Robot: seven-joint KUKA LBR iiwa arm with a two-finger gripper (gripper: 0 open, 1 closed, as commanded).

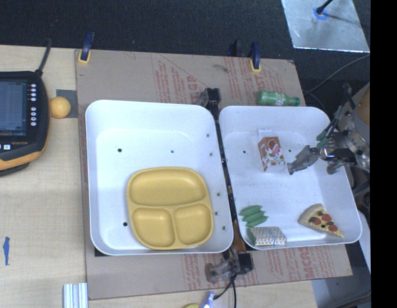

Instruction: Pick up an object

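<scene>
Right now I see the gripper (pixel 295 165) low over the right bin (pixel 294 117), reaching in from the right edge, its dark fingers pointing left and down toward the middle of the bin floor. Whether it is released or clenched I cannot tell; the fingers blur into one grey shape, and nothing shows between them. Just beside the tip, to its left, lies a small red and white carton (pixel 270 153), close but with a sliver of white floor between. Well apart, in the bin's near right corner, sits a toy pizza slice (pixel 320 220). Along the near rim lie a green pea pod (pixel 253 214) and, touching or nearly touching it, a small speckled box (pixel 269 237). The left bin (pixel 108 117) carries a yellow divided plate (pixel 169 207). Most of the arm is cut off at the right, so I make out little beyond the wrist.
</scene>
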